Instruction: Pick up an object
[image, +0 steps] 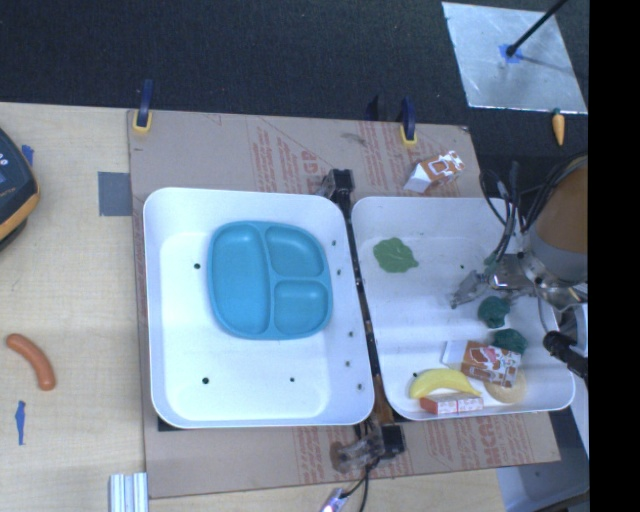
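Observation:
My gripper (484, 287) hangs low over the right side of the right bin (430, 215), reaching in from the grey arm (560, 230) at the right edge. Just below it lies a dark teal object (493, 311); whether they touch is unclear. A second dark teal piece (509, 340) lies a little nearer the front. A green leafy item (395, 255) rests to the gripper's left. Along the bin's front edge lie a yellow banana (443, 382), a red-and-white carton (492, 362) and a small red-and-white box (452, 405).
The left bin (170, 300) holds a blue divided plate (270, 279). A small carton (435, 170) lies on the cardboard behind the right bin. An orange sausage (32, 360) lies on the bench far left. Cables (505, 205) hang beside the arm.

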